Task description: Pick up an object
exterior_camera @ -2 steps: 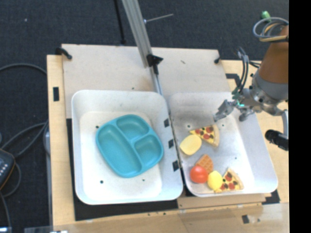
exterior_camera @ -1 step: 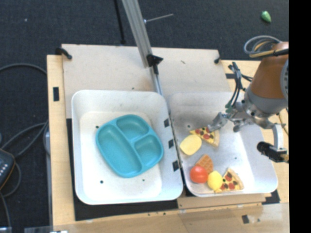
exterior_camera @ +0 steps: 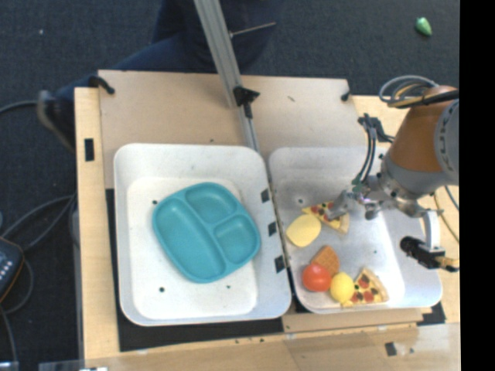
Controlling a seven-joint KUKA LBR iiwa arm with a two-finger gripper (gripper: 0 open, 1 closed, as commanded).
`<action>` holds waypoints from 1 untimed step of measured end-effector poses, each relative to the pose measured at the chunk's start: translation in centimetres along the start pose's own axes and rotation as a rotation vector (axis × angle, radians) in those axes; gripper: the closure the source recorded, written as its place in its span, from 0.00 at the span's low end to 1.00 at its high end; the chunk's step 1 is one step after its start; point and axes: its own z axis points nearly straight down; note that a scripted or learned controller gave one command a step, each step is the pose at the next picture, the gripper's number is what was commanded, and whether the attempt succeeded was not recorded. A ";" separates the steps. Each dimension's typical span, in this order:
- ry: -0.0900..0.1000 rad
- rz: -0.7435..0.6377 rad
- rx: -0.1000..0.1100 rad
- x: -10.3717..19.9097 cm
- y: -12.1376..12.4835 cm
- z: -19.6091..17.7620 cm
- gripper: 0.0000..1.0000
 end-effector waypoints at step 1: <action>0.000 0.000 -0.007 -0.2 0.2 2.1 0.00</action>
